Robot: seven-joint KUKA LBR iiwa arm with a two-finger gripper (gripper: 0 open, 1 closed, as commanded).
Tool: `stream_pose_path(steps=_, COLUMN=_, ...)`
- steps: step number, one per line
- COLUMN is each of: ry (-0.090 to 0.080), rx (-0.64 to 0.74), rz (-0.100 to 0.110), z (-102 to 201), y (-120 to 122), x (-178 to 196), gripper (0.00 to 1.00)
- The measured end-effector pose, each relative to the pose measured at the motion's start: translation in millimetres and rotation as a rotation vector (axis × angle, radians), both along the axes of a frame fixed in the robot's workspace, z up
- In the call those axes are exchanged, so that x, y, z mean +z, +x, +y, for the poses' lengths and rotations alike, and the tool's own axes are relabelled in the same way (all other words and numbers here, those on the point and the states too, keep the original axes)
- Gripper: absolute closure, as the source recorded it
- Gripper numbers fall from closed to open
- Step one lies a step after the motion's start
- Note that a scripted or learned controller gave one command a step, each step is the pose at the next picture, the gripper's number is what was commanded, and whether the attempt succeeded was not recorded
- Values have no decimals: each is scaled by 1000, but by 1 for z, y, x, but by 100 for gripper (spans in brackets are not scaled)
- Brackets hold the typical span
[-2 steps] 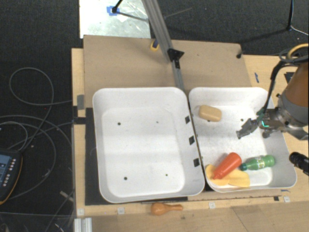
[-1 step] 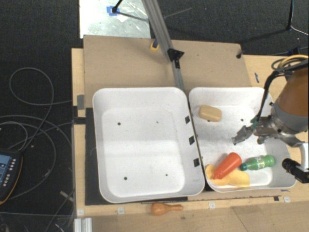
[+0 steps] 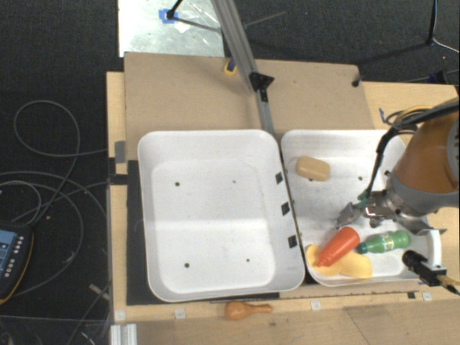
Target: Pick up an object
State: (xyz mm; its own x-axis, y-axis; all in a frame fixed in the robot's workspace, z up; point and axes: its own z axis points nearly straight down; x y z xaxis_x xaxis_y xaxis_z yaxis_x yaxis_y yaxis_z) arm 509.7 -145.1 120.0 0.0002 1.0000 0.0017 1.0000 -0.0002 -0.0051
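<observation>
Beside the orange carrot [image 3: 338, 245], pincer [image 3: 353, 214] seemingly parted, holding nothing.

The brown bench [image 3: 194, 92] carries two white bins [image 3: 215, 214] side by side, plus a tan pear-shaped toy [image 3: 246, 309] at its front edge.

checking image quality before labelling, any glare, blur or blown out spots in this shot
Camera view: the left bin is nearly blown out, its floor almost featureless; the bright panel at top is overexposed. The gripper looks soft and hard to resolve, while the orange carrot and green bottle below it stay fairly sharp. Shadows are soft; the floor is dark.
</observation>
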Motion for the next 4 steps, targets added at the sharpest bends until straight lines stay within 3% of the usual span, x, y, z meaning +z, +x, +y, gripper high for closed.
stream_pose_path(steps=1, ry=-1, rx=0, rz=-3, z=0, y=0, x=-31, gripper=0)
stream_pose_path(steps=2, ry=-2, rx=0, rz=-8, z=0, y=1, x=-19, gripper=100)
stream_pose_path(steps=4, ry=-5, rx=5, rz=-14, z=-10, y=11, x=87, gripper=100)
